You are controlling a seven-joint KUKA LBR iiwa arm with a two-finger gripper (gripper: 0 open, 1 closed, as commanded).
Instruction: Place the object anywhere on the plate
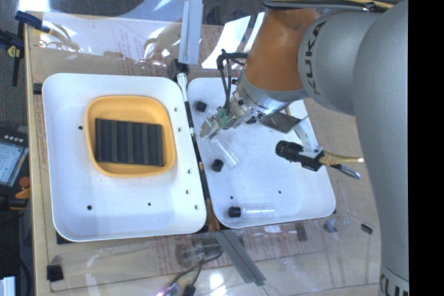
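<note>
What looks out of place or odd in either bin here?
Nothing looks spilled or broken. The yellow plate sits squarely in the left bin with nothing on it. The right bin holds scattered items: clear tubes with black caps and a black-handled tool lying askew, tip over the right rim.

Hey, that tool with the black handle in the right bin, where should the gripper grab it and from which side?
Probably the black handle, from straight above. The tool lies flat on the right bin, handle thick and rounded with bare floor on both sides, while its thin orange-and-metal end crosses the rim. The fingers should close across the handle's width.
</note>
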